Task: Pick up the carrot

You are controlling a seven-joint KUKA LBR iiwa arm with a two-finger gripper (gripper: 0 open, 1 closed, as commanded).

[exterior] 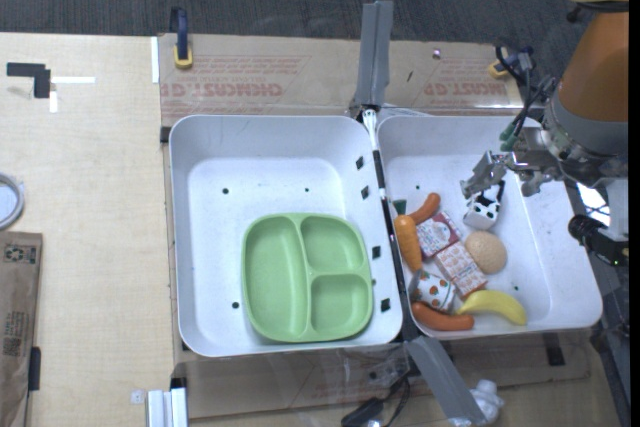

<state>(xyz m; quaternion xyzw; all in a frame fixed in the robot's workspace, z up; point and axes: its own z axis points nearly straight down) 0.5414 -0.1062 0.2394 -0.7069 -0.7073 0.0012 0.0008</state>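
The carrot (407, 241), a short orange stick, lies in the right bin (560, 300) close to its left wall, pointing toward the near edge. My gripper (487, 179) hangs over the middle of that bin, to the right of the carrot and farther back, well apart from it. Just below the gripper sits a small black-and-white toy (484, 211); whether they touch I cannot tell.
Around the carrot are two reddish sausages (426, 207) (442, 319), two red-and-white packets (436, 237), a tan bun (487, 251), a banana (496, 306) and a round spotted item (432, 290). A green divided plate (308, 277) lies in the left bin (200, 215).
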